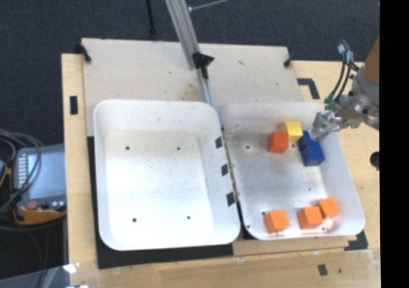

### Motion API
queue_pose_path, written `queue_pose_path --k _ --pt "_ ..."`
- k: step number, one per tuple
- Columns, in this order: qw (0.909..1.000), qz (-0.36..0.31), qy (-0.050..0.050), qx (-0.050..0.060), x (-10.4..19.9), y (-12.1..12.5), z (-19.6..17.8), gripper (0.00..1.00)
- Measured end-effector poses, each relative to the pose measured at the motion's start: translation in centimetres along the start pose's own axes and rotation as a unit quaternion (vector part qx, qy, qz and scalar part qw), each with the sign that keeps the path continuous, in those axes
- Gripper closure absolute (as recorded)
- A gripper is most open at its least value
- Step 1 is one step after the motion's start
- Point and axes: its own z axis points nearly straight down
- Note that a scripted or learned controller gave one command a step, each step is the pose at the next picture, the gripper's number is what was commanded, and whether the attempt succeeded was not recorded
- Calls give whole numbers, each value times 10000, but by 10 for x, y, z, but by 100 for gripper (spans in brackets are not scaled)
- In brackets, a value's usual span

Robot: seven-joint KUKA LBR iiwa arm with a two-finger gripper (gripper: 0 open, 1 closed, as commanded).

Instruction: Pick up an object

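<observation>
Camera view, looked down on both bins; found gripper (321,124) over right bin (281,181), just above blue block (311,152), beside yellow block (293,129) and red block (277,142); jaw state impossible to tell; judged approach step, nothing gripped; called next for descent onto one block.

No text, label, brand, number or sign can be read anywhere in the camera view. The small grey box with a screen (39,175) beyond the left edge of the pale wooden bench (73,152) is too blurred to show any characters, and the black marks at the bench's edges and corners are plain shapes, not letters.
</observation>
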Motion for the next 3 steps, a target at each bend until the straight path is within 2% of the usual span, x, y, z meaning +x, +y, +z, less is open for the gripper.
queue_pose_path --k 2,3 --pt "10000 -6 5 34 117 23 5 100" --pt "10000 -5 8 50 175 28 21 100"
